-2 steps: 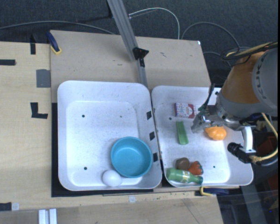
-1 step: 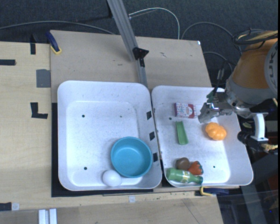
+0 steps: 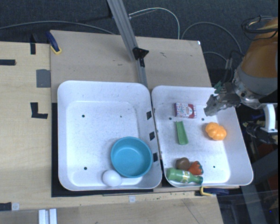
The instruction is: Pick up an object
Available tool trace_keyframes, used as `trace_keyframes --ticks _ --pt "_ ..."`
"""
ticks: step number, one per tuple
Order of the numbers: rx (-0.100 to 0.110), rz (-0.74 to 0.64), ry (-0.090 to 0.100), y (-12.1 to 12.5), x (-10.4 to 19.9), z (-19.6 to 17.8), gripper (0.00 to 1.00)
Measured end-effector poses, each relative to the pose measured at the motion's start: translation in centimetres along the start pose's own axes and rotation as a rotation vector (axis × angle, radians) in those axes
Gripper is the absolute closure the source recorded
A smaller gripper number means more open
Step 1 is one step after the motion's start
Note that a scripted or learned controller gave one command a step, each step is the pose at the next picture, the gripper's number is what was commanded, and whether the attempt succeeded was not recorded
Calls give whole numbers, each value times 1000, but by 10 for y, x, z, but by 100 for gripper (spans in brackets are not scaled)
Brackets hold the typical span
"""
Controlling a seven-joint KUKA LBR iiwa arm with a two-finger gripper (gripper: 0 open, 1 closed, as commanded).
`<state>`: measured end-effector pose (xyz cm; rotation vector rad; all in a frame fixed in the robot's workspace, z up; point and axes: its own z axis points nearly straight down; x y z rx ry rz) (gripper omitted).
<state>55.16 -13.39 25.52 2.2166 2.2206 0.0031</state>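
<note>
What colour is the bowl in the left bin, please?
The round bowl is light blue, seen in the camera view.

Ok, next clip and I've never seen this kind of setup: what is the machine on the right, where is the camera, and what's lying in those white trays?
One camera looks down at a slant on a bench with two shallow white bins. The grey and orange shape at the right is a robot arm; its gripper hangs over the upper right part of the right bin, with nothing seen between its fingers. That bin holds a small red and white packet, a green stick, an orange lump, and, at the front, a green bottle beside brown and red pieces. The left bin holds a blue bowl and a white ball.
</note>
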Motion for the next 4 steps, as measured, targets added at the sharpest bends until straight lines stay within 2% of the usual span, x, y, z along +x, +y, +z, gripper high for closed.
trace_keyframes --ticks 2,4 --pt "6 -3 3 -12 96 -4 100" --pt "9 -5 3 -46 209 22 100"
